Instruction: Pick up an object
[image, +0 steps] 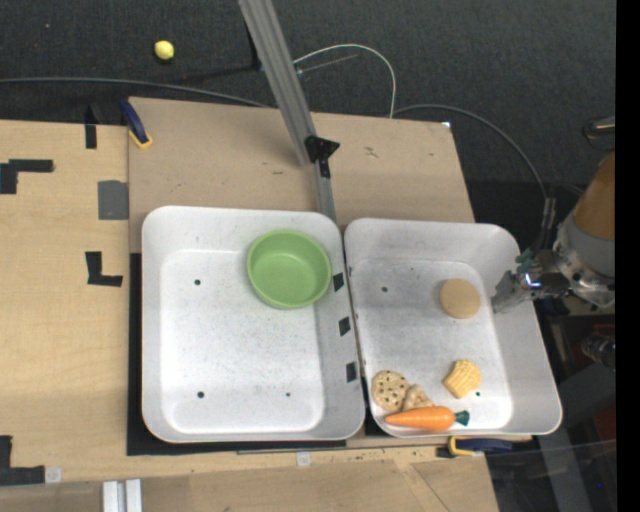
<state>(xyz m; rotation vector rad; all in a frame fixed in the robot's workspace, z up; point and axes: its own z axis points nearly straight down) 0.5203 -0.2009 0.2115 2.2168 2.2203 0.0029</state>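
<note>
Nearest, an orange carrot (421, 419) is lying in the right bin (420, 240); the gripper (512, 288) is hovering at its right rim, jaw state impossible to tell.

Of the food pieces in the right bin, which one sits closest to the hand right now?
The round tan piece, alone in the bin's upper part, just left of the hand. The yellow piece, cookie and carrot lie along the near edge.
</note>
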